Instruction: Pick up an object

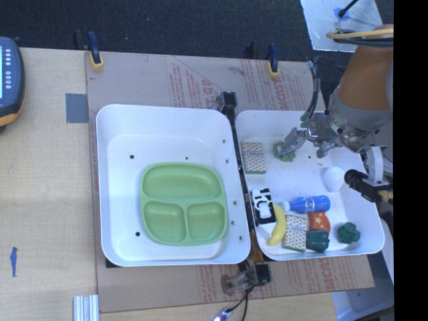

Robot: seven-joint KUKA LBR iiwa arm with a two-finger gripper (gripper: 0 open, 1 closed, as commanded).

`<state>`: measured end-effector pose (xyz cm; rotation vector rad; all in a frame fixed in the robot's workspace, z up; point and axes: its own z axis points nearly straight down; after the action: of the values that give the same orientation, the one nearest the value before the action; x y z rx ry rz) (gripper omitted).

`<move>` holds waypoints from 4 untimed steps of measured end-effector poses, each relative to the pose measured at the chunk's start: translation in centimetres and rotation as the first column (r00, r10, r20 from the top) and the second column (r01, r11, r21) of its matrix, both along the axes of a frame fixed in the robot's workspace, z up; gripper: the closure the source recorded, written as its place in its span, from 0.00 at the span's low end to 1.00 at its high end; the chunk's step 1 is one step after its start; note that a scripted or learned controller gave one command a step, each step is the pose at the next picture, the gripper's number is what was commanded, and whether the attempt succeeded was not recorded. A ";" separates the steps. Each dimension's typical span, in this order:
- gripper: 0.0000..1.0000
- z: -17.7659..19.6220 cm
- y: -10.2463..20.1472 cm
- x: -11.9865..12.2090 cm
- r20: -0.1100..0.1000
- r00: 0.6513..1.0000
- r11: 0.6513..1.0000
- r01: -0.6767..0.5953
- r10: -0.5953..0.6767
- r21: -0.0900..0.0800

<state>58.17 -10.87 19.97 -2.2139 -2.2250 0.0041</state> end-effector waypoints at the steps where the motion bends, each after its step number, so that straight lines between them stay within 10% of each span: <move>1: 0.00 -11.4 -1.5 4.5 -0.002 1.000 1.000 -0.003 0.003 -0.003; 2: 0.00 -10.7 -3.5 7.6 0.004 1.000 1.000 -0.002 0.002 -0.001; 3: 1.00 -9.3 -3.6 7.8 0.009 1.000 1.000 -0.005 0.005 -0.002; 4: 1.00 0.8 0.1 7.7 0.010 1.000 1.000 -0.002 0.002 0.000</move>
<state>65.82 -10.73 20.77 -2.2164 -2.2328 -0.0075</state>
